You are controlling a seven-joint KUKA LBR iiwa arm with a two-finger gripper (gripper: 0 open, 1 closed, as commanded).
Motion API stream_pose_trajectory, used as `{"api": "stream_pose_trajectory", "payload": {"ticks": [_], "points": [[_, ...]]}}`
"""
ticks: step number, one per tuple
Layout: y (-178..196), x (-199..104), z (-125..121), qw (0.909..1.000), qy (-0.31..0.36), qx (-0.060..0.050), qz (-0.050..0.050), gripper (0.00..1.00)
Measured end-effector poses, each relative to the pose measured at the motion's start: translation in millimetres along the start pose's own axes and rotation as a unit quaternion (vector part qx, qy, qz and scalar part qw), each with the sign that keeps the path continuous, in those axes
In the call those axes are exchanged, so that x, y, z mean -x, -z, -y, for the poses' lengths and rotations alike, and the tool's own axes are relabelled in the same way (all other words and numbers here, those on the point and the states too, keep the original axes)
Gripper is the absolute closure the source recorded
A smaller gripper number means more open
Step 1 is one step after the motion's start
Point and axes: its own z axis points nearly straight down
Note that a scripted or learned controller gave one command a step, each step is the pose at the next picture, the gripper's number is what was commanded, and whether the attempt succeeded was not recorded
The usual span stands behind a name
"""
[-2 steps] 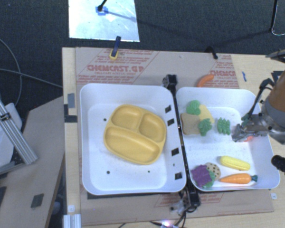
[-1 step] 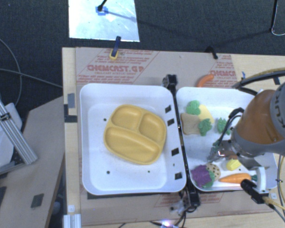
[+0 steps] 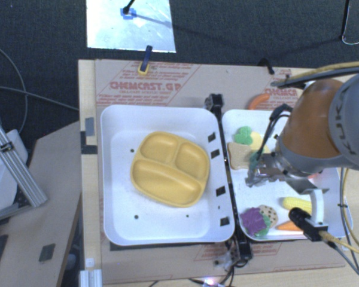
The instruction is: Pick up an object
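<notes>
My gripper [image 3: 258,176] hangs low over the middle of the right bin [image 3: 236,119], beneath the arm's orange band. Just to its upper left lies a beige toast slice [image 3: 239,155], with a green broccoli piece [image 3: 243,135] beyond that. Below the gripper, near the bin's front, sit purple grapes [image 3: 254,220] and a speckled cookie [image 3: 267,212]. A yellow corn cob [image 3: 297,204] and an orange carrot [image 3: 286,225] lie to the lower right. The arm hides the bin's right part.
The left bin [image 3: 116,154] holds a yellow divided plate [image 3: 170,168]. A black clip strip [image 3: 222,160] runs between the bins. An orange item [image 3: 258,100] lies just beyond the right bin's far rim. Cables trail at the front right.
</notes>
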Motion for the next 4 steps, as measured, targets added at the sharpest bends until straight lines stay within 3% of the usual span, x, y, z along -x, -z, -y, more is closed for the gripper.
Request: {"api": "stream_pose_trajectory", "payload": {"ticks": [1, 2, 3, 4], "points": [[23.9, -70.7, 0.4, 1.0, -0.001, -0.003, 0.0, 1.0], [-8.0, -110.0, 1.7, 1.0, -0.003, -0.007, 0.001, 1.0], [64.5, -124.0, -18.5, 1.0, -0.004, -0.001, 0.0, 1.0], [-32.7, -139.3, -4.2, 0.9999, -0.006, -0.01, 0.002, 1.0]]}}
